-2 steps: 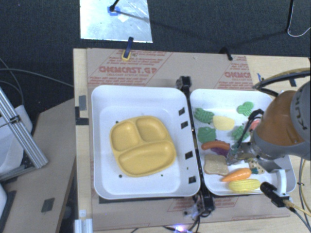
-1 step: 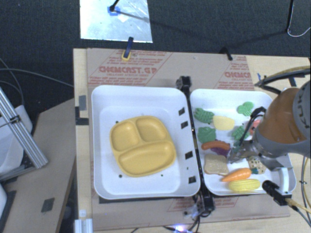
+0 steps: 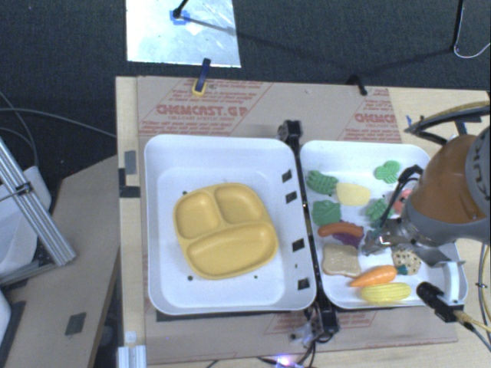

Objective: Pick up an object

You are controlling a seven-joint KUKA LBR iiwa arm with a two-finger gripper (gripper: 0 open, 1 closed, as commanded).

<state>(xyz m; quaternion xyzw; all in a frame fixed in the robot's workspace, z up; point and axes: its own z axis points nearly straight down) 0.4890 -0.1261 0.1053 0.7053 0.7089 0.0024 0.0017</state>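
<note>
Many toy foods crowd tool (image 3: 377,241) – toast (image 3: 341,260), carrot (image 3: 374,276), corn (image 3: 385,292) near, its grip state unclear

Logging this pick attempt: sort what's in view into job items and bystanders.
Job: gripper; toy food in the right bin: carrot, corn cob, bread slice, green leafy pieces.

Bystanders: yellow divided plate in the left bin, cardboard sheet, blue and yellow clamp.
</note>
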